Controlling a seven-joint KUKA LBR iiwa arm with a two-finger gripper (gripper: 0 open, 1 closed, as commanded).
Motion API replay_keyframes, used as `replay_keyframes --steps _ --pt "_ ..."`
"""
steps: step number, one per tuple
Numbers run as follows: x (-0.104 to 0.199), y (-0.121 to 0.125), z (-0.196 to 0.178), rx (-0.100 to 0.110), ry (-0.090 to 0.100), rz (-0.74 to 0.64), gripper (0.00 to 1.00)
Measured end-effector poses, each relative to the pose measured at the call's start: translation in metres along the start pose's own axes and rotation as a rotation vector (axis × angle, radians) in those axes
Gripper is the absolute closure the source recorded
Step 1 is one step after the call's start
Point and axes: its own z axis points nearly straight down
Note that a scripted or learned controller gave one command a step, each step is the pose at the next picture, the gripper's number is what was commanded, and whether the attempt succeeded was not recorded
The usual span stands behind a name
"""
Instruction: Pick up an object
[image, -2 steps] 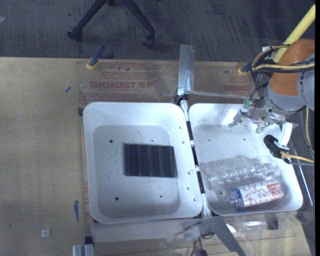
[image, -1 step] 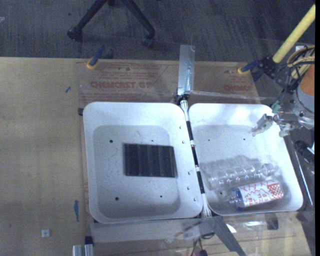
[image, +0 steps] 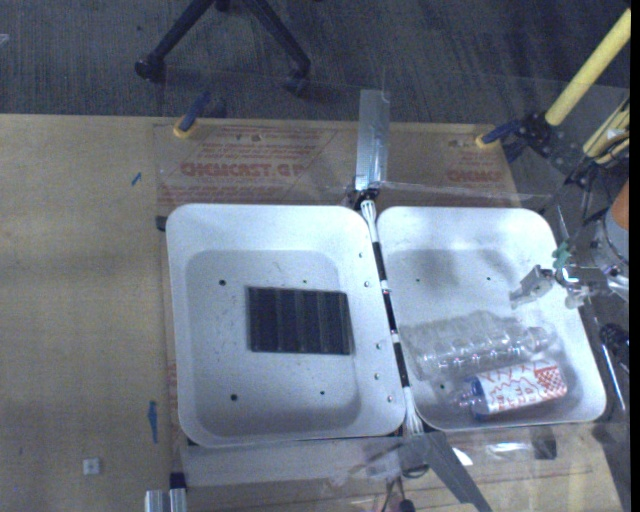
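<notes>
White bins sit side by side on the worktop (image: 80, 300); the right bin (image: 450, 235) holds a clear plastic bottle (image: 480, 345) and a red-patterned bottle (image: 515, 388) at lower right. The gripper (image: 535, 285) hovers just above them, its spread unreadable; a descent centred across the clear bottle's width looks wisest.

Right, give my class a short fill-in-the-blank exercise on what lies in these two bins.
1. The dark ribbed rectangular tray lies in the ____ white bin.
2. The clear plastic bottle lies in the ____ white bin.
3. The red-and-white patterned packet lies on the ____ side of the bottle.
4. The gripper reaches in from the ____.

Missing words: left; right; near; right
</notes>
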Motion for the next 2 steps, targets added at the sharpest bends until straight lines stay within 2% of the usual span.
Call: replay_keyframes --steps 1,2 --pt "-0.007 -0.033 0.084 -0.006 -0.001 -0.331 0.0" --pt "0.082 0.018 0.091 -0.012 -0.002 -0.466 0.0"
